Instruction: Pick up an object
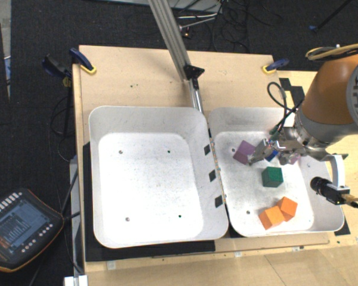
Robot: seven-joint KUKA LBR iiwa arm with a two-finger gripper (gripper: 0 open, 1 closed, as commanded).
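Purple block (244, 152) sits in the right bin (322, 225), toward the bin's 10 o'clock corner, tilted on an edge. It looks like the target, judging by where the gripper (268, 151) is: low in the bin, just off the block's 3 o'clock side, touching or very near it. Jaws: can't tell if open or closed, too small and cluttered with cable at the wrist. Nothing visibly clamped, so not calling it held.

Other candidates in the same bin: green cube (273, 177) at 6 o'clock of the gripper, close by. Two orange blocks (278, 213) touching each other near the bin's 6 o'clock wall. Left bin (101, 159) sits at 9 o'clock of the right one, across the divider. Teach pendant (18, 228) off the desk at far 8 o'clock.

Risks from here, my read:
- Block is tilted, so the faces aren't square to the jaws. A squeeze could pop it out sideways.
- Approach looks side-on, not centred over the block. It may just shove it toward the 9 o'clock wall.
- Green cube is near enough that a wide swing could clip it.
- Lifting with nothing clamped gives a false pick.
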